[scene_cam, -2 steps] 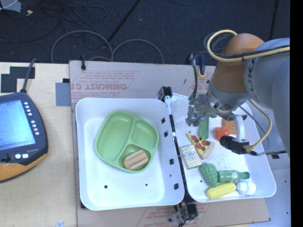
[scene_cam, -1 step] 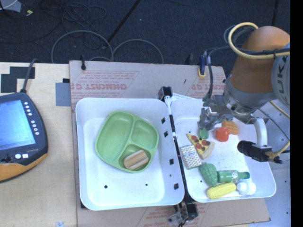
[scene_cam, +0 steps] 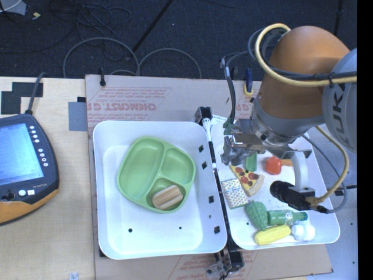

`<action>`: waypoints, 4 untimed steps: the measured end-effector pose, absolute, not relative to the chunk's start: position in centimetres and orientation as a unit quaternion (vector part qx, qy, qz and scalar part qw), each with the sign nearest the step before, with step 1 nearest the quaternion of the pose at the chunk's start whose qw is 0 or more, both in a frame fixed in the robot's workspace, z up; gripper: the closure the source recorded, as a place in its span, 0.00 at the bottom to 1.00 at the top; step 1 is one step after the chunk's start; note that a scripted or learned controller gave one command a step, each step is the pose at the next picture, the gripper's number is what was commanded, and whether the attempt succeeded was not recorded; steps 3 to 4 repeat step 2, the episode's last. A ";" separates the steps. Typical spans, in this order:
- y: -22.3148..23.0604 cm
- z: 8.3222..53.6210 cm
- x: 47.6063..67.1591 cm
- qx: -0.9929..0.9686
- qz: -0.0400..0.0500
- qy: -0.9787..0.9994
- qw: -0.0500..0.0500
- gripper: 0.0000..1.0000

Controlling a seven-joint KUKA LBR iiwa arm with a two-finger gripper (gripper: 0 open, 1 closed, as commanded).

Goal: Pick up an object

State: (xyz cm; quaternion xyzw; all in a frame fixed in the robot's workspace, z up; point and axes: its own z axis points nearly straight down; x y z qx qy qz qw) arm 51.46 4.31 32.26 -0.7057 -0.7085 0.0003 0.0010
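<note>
My gripper [scene_cam: 232, 155] hangs low over the far left part of the right bin [scene_cam: 328, 226], close to the divider. Just in front of it lies a pizza slice [scene_cam: 247, 179], with a small green piece [scene_cam: 252, 161] beside the gripper. A red tomato [scene_cam: 274, 165] sits to its right. Nearer the front are a checkered card [scene_cam: 234, 192], a green pickle [scene_cam: 255, 213], a green bottle [scene_cam: 285, 217], a yellow corn cob [scene_cam: 272, 234] and a small white item [scene_cam: 303, 232]. I see nothing lifted.
The left bin [scene_cam: 116, 232] holds a green divided plate [scene_cam: 145, 168] with a brown bread roll [scene_cam: 167, 197] in its front compartment. A teach pendant [scene_cam: 23, 162] lies on the bench at far left. The arm's bulk covers the right bin's far right corner.
</note>
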 end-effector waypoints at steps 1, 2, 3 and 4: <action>0.7 40.7 47.9 -0.707 -0.002 -0.707 -0.002 1.00; 7.9 39.9 47.6 -0.706 0.002 -0.709 0.002 1.00; 7.9 39.9 47.6 -0.706 0.002 -0.709 0.002 1.00; 7.9 39.9 47.6 -0.706 0.002 -0.709 0.002 1.00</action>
